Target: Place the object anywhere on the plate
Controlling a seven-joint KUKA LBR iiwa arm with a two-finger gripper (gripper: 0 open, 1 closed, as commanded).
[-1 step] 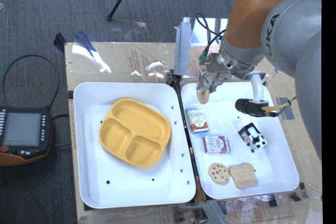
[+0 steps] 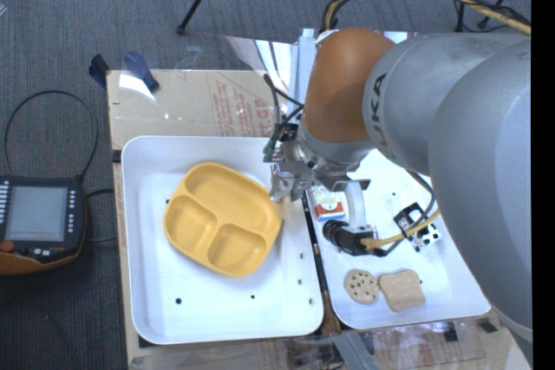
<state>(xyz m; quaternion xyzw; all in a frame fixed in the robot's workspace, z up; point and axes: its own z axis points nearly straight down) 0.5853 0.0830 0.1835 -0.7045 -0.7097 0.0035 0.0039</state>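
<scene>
Over the bins' shared edge, the arm (image 2: 408, 100) bends down — gripper (image 2: 299, 178) state unreadable — beside the plate (image 2: 221, 219).

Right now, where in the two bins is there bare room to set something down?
The left bin has bare floor in front of the yellow plate, and a strip along its far wall. The plate's three compartments hold nothing. The right bin is crowded: the cookie, the toast piece and the arm overhead leave only its near right corner.

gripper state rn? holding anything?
Gripper: cannot be told; it sits low at the right rim of the yellow divided plastic plate, hidden under the orange-banded wrist.
</scene>
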